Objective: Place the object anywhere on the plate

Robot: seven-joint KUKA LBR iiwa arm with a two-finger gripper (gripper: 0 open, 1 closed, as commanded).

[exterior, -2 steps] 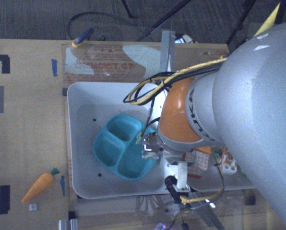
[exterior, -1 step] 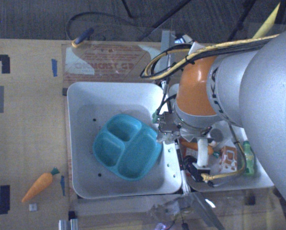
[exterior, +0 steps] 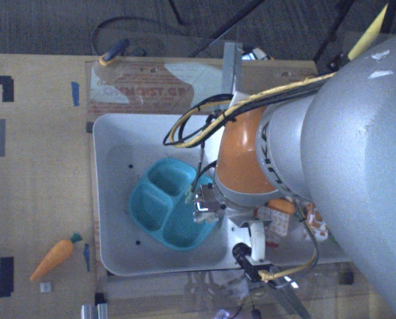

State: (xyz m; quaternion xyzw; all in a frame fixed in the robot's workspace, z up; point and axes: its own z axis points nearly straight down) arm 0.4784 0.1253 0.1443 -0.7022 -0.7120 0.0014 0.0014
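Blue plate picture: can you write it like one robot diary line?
arm: over plate's right edge | plate: blue, divided, in white bin | carrot: on bench, outside bin

Faint reddish lettering on the clear plastic sheet (exterior: 145,88) above the white bin (exterior: 111,178), too blurred and washed out to read. Red and white print on the small packet (exterior: 315,223) beside the arm, likewise illegible. No other text, brand, number or sign readable anywhere.

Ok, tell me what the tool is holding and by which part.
Cannot be told: the arm's wrist covers the tool above the blue plate.
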